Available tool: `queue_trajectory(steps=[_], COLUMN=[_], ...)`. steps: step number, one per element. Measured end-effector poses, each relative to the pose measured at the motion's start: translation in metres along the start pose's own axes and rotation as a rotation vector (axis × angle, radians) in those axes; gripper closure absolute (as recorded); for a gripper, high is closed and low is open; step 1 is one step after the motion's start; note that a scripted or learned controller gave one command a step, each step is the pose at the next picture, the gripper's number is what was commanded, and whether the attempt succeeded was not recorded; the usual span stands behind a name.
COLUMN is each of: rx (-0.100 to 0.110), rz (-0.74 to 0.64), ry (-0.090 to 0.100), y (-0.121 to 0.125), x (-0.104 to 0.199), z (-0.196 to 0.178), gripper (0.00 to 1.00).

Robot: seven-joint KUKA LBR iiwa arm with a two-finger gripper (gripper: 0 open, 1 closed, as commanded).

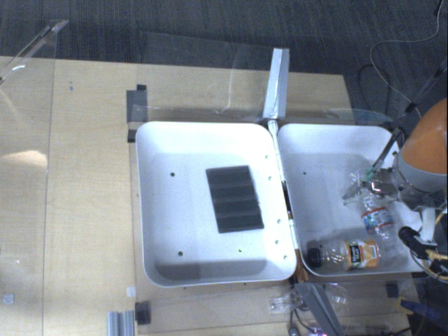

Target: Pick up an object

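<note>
**Arm low over the right bin, bottles beside its wrist**

Nearest the camera, along the bench's front edge, sits a clutter of metal brackets and cables point(308, 313), just below the gap between the two bins.

Largest on the bench point(70, 187) is the left bin point(150, 208), a shallow white tray with rounded corners. A dark ribbed rectangular pad point(234, 199) lies flat near its middle, tilted slightly, with its long side running toward the front edge.

Next to it, touching along a shared wall, is the right bin point(315, 152). The arm point(428, 152) comes in over this bin's right edge, its orange band showing above the grey wrist. The gripper point(371, 185) hangs low near the bin's right side, amid a tangle of clear, glinting material; whether its fingers are apart or closed, and whether anything is between them, cannot be told from this view.

A clear plastic bottle point(346, 255) lies on its side along the right bin's front wall, dark cap pointing toward the front left corner, an orange and yellow label wrapped round its body. It lies apart from the gripper, on the front side of it.

A smaller clear bottle with a blue label point(376, 221) lies between the gripper and the larger bottle, just beside the gripper; contact cannot be judged.
</note>
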State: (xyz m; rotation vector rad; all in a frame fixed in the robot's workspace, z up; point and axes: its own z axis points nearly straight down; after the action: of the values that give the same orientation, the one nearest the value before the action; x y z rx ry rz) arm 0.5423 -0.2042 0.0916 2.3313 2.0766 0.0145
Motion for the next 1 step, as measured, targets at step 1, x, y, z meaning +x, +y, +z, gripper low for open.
queue_trajectory(steps=[1], rx=[-0.005], rz=[0.0], ry=[0.001], y=[0.0022], x=[0.0009], z=[-0.0125], gripper=[1.0])
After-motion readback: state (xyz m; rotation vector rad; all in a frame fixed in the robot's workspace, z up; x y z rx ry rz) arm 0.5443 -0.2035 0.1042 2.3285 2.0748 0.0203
